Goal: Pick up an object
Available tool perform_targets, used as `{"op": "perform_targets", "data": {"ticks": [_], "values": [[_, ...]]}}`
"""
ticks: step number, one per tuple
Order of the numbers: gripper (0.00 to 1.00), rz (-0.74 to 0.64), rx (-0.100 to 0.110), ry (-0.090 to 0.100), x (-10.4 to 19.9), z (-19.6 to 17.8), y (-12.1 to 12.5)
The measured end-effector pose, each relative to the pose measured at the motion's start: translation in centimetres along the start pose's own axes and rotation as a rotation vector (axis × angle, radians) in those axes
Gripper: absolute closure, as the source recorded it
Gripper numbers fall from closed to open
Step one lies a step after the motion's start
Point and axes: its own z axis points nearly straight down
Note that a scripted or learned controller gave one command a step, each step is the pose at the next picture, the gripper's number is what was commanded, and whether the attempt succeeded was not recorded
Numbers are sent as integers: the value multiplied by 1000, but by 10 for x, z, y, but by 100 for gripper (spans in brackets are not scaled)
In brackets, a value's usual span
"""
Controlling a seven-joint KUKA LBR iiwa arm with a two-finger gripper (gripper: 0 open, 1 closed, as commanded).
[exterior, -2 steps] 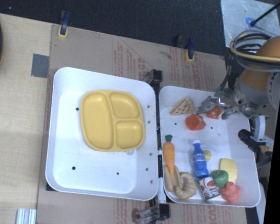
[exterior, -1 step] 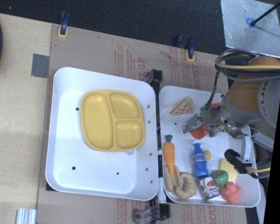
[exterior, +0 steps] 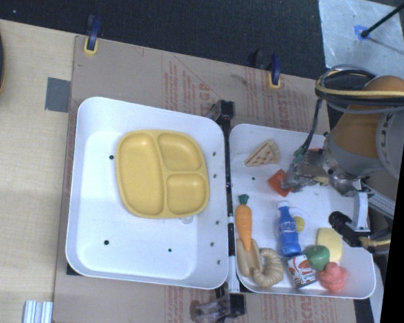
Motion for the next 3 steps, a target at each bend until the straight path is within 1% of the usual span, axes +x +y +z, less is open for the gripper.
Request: {"op": "perform_targets", "data": {"ticks": [1, 2, 3], "values": [[0, -1, 0, 0, 0, 0, 0], [0, 1, 7, 4, 17, 10, -68], [0, -1, -6, 1, 5, 11, -19]]}}
